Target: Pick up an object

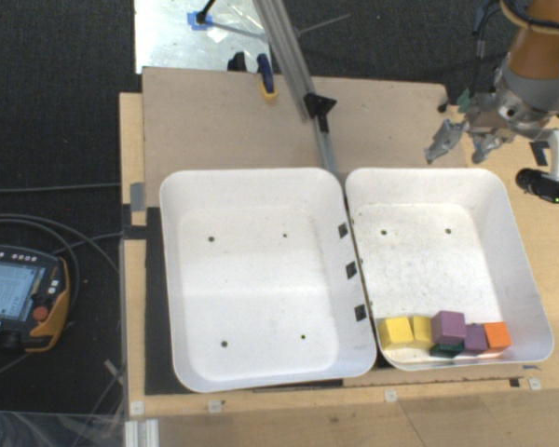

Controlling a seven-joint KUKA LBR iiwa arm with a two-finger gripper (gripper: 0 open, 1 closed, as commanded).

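Nearest the camera, along the six o'clock wall of the right-hand shallow white plastic bin point(517, 240), a cluster of small blocks sits packed together: two yellow foam-like cubes point(405, 331) side by side at the nine o'clock end of the row, a dark green block point(446, 349) pressed low against the bin wall, two purple cubes point(456, 329) touching each other just past it, and an orange cube point(497, 335) at the three o'clock end, close to the bin's corner. The rest of that bin's speckled floor lies bare toward twelve o'clock. The left-hand shallow white bin point(182, 250) stands beside it, the two rims touching along a seam marked by small black clips point(351, 269). Both bins rest on a tan wooden bench point(382, 119). The grey metal two-finger gripper point(456, 144) hangs above the bench just beyond the twelve o'clock rim of the right bin, well apart from the blocks, under the arm's orange band point(540, 40). Its fingers are spread apart with nothing between them. At nine o'clock, off the bench, an orange-and-grey handheld control pendant point(19, 296) lies on the dark floor. A slanted grey metal pole point(284, 40) crosses the bench at twelve o'clock.
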